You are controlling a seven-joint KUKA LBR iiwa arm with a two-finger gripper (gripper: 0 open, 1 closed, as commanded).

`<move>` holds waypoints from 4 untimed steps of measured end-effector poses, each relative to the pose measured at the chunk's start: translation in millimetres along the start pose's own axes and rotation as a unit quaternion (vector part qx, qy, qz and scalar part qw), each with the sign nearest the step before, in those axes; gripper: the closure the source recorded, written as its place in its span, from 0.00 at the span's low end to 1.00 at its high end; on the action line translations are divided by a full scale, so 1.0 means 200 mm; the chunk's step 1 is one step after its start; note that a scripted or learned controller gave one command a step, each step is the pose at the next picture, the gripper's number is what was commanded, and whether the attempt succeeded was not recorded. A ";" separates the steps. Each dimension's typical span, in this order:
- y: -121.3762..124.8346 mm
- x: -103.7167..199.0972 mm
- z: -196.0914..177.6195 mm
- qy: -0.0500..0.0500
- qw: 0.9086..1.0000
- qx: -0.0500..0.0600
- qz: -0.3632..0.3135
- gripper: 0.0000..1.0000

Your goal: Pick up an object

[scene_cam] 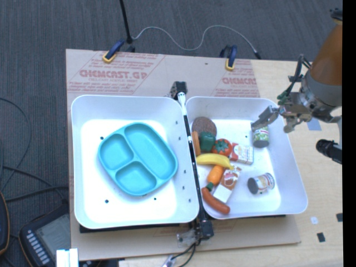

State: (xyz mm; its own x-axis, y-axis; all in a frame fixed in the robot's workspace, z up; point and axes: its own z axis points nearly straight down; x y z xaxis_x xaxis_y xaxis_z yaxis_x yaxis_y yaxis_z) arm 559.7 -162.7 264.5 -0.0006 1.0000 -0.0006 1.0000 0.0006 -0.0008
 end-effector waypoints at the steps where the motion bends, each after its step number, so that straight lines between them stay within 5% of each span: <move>1: 0.04 -0.12 0.74 0.000 1.000 0.001 0.000 0.00; 2: -0.12 0.16 0.88 -0.002 1.000 -0.004 0.001 0.00; 3: -0.12 0.16 0.83 -0.002 1.000 -0.006 0.001 1.00; 4: -0.12 0.16 0.83 -0.002 1.000 -0.005 0.001 0.00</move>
State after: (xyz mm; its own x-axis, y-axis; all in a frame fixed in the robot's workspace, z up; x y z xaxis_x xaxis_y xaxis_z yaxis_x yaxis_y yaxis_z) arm 535.7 -130.0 98.6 0.0007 1.0000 -0.0045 1.0000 -0.0007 0.0100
